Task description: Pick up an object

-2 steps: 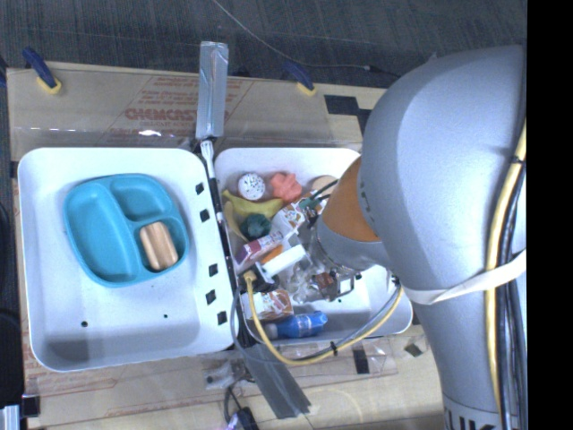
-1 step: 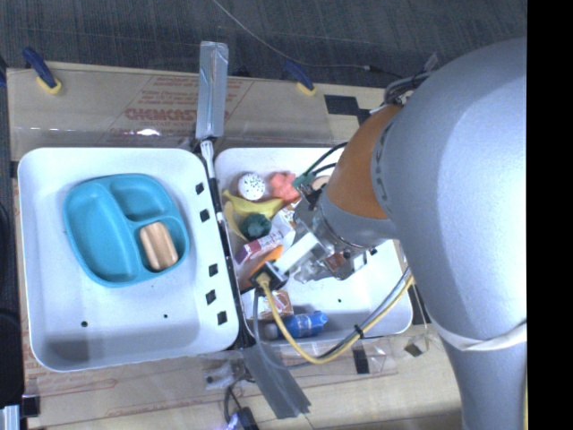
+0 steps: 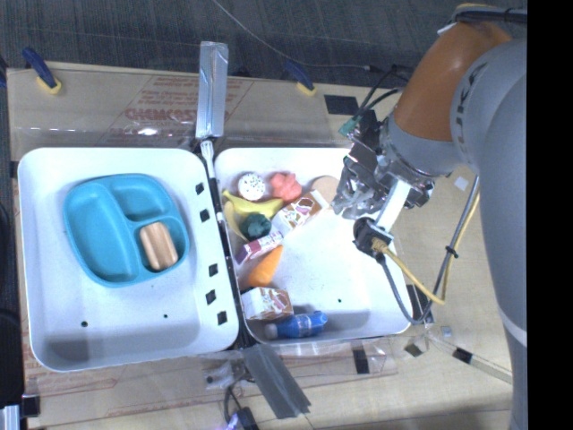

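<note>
Bright even light, soft shadows, slight blur

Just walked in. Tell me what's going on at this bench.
A grey arm reaches in from the right, its pincer hanging over the right bin's far right side. I see nothing held in it. Its pick targets lie piled along that bin's left wall: a banana, a carrot, a blue bottle and some small packets. The left bin holds a blue tray with a bread roll in one compartment.
</note>
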`<state>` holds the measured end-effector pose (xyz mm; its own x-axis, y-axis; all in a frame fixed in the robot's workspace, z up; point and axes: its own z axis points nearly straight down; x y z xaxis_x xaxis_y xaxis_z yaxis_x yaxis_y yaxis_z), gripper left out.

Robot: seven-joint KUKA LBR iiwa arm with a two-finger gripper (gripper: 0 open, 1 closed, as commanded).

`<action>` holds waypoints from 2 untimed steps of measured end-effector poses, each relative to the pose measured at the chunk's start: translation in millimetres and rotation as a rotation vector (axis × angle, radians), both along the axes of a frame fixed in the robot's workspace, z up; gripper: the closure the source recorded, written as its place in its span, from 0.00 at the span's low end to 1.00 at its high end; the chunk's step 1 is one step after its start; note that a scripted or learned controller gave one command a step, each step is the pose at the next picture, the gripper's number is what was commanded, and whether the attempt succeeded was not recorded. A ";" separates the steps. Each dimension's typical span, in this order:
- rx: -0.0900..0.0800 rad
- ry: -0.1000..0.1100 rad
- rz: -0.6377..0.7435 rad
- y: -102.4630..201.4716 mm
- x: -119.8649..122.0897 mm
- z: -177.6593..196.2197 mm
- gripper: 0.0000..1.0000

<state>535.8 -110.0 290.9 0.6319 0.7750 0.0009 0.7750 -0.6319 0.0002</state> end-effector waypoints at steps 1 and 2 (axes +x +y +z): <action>0.004 0.011 0.182 -56.0 -50.8 -190.2 1.00; 0.003 0.005 0.183 -55.7 -49.0 -188.0 0.00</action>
<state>486.8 -165.7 103.0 0.4805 0.8770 0.0002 0.8770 -0.4805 -0.0055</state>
